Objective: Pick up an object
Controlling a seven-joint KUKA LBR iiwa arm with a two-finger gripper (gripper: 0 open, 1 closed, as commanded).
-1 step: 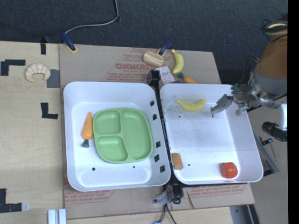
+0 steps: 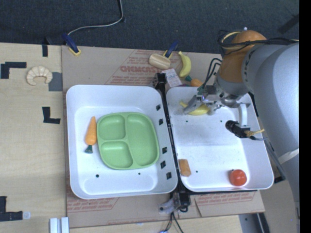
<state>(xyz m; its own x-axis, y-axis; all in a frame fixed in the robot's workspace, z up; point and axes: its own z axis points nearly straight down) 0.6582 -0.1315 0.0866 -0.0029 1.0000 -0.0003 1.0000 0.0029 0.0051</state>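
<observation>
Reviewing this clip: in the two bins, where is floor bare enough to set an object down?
Right bin: open middle, bordered by gripper over a yellow piece above, tomato and orange block below. Left bin is crowded: green plate, carrot; only its front strip is bare.

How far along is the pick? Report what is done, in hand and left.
Done: the grey arm's two-finger gripper has reached the right white bin, at a yellow banana-shaped toy.
In hand: a grasp there; I cannot tell if it holds.
Left: lifting it. The red tomato and orange carrot lie untouched.
</observation>
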